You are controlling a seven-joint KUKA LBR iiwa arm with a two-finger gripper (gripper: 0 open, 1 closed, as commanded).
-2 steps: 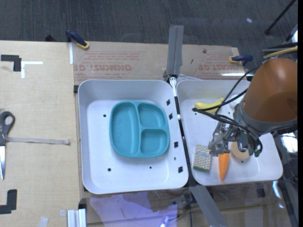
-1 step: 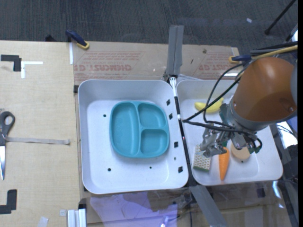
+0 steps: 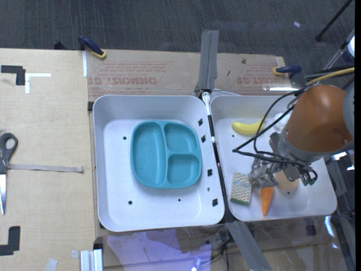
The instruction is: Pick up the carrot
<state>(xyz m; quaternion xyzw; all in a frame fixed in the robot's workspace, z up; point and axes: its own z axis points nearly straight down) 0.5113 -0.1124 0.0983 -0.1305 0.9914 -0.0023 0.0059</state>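
Gripper [image 3: 265, 175], grasp state not discernible, low in right bin [image 3: 324, 208] just above carrot [image 3: 266, 200] lying on bin floor beside sponge [image 3: 242, 188], banana [image 3: 246, 127] behind; carrot apparently unlifted, pickup remaining.

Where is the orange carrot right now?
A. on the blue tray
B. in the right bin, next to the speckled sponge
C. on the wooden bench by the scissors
B: the carrot lies in the right bin, just right of the speckled sponge.
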